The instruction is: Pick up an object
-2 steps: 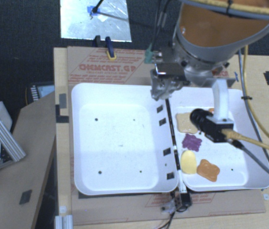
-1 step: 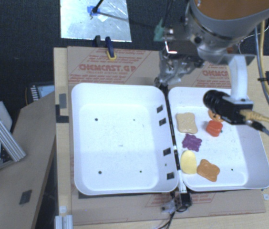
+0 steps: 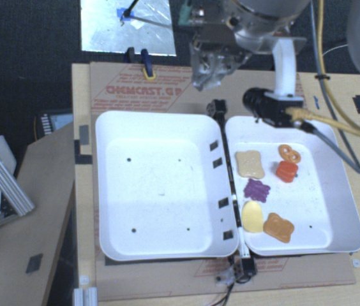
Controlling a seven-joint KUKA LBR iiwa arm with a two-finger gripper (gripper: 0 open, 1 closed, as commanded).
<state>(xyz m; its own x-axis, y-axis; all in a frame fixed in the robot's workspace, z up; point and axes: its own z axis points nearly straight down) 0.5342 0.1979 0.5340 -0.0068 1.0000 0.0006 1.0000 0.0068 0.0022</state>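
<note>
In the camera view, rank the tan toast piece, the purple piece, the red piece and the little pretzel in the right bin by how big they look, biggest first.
1. Tan toast-shaped piece
2. Purple jagged piece
3. Red blocky piece and orange pretzel-shaped piece: these two look about alike, so I won't rank them.

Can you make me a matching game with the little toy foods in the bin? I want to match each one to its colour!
Things:
1. pretzel
2. grapes
3. egg-shaped piece
4. toast slice

Colours:
A. pale yellow
B. beige
C. orange-brown
D. purple

Pairs: 1-C, 2-D, 3-A, 4-B. All four lie in the right bin.
</note>
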